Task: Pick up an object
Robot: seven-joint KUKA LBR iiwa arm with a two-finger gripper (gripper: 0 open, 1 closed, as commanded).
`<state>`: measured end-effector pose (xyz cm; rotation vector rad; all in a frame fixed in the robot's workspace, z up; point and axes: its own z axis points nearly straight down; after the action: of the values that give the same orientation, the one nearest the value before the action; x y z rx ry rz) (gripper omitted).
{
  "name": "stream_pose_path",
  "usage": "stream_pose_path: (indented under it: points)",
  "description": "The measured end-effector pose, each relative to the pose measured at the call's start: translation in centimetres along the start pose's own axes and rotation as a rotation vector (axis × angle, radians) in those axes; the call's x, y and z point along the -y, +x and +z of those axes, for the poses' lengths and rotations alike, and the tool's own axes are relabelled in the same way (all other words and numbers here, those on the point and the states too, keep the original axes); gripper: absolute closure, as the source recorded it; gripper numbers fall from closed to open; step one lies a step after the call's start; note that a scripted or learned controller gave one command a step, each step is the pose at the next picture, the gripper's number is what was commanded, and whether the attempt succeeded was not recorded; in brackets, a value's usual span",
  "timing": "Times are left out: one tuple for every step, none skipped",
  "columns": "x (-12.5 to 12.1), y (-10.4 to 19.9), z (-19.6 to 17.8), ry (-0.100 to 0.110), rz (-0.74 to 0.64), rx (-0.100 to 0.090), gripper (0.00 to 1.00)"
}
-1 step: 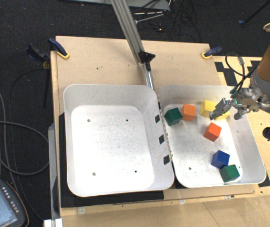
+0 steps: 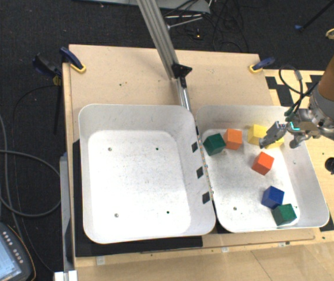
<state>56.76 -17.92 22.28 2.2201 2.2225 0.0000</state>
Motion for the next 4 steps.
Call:
stream_pose_path:
  points:
    - [-0.9,-0.3,5.1,0.004,0.001,0.0,0.0]
    - [-0.8,-0.6,9.5,0.004,0.001,0.0,0.0]
    - [-0.9,-0.6,12.8,-0.002,0.001,0.003,0.0]
    - [-0.9,-0.6,11.6,-0.004,0.002,0.002,1.0]
